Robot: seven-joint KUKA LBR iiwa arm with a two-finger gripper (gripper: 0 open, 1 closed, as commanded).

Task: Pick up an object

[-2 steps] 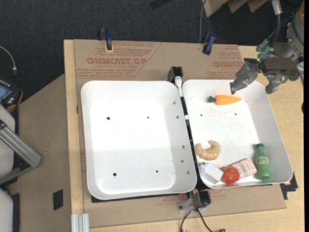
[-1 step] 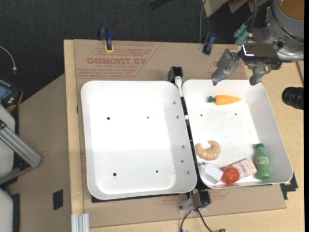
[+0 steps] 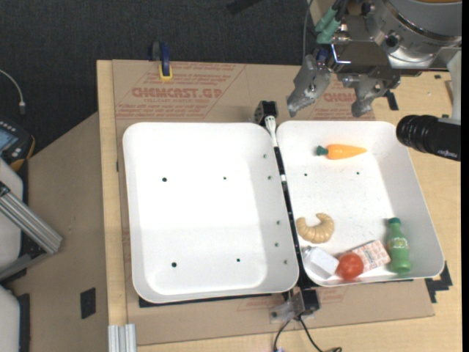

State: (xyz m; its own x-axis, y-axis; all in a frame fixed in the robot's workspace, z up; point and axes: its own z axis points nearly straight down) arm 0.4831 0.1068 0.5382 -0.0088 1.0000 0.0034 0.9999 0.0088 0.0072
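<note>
Arm (image 3: pixel 418 6): grey metal housing, orange band at top edge. Wrist block silver, ringed flange. Black cables loop along left side; teal connector (image 3: pixel 325 26) attached. Gripper (image 3: pixel 333 103): two grey metal fingers, angular, dull finish.

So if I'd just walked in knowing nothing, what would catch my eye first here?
Probably the gripper, hanging open above the far edge of the right bin with nothing between its fingers. Next, the bright toys in that bin: an orange carrot near the far side, then a croissant, a red tomato and a green bottle along the near edge.
</note>
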